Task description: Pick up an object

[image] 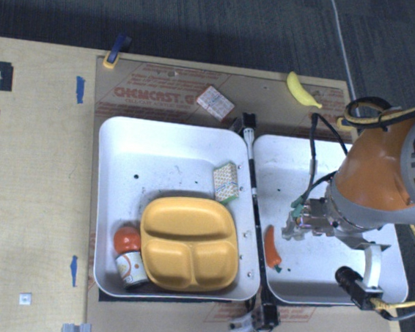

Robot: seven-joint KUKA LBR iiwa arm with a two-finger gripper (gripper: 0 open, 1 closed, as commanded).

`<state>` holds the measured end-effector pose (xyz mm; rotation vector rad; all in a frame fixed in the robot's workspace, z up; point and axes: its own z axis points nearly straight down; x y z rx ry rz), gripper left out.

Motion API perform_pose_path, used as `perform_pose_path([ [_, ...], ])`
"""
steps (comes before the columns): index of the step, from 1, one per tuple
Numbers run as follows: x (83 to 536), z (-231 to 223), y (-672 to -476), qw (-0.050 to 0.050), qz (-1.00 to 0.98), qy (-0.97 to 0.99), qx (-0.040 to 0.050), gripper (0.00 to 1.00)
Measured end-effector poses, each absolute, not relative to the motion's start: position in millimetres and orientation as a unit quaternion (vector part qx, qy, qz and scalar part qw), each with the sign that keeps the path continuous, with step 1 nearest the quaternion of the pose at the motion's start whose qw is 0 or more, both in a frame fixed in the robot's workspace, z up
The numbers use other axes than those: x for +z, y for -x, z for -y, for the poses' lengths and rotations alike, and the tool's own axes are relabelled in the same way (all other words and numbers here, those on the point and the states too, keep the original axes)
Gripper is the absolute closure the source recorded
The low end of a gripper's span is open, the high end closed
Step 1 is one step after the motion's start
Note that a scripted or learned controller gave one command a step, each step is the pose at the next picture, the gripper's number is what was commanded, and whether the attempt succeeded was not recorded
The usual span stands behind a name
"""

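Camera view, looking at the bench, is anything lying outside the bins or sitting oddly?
Yes. A yellow banana and a small patterned packet lie on the board behind the bins, outside both. In the left bin, the yellow divided tray sits askew, crowding a small can into the front corner. An orange carrot-like piece lies against the right bin's left wall.

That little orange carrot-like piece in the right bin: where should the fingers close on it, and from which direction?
Probably across the middle of the orange piece, coming straight down. It lies flat and slender, long axis running up-down in the view, so the fingers would close across its narrow width. It sits close to the right bin's left wall, so that side looks tight. The gripper hangs to its right.
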<state>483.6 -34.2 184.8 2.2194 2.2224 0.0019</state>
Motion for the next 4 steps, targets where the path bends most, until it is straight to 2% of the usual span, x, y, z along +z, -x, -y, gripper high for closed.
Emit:
perform_pose_path([
  [1, 171.5, 171.4, -479.4, 0.002, -0.707, -0.707, -0.0001, 1.0],
  [2, 92.9, 122.4, -508.4, -0.001, -0.707, -0.707, 0.0, 1.0],
  [3, 92.9, 122.8, -508.4, -0.001, -0.707, -0.707, 0.0, 0.0],
  [4, 87.1, 94.9, -481.8, 0.006, -0.706, -0.708, 0.0014, 0.0],
])
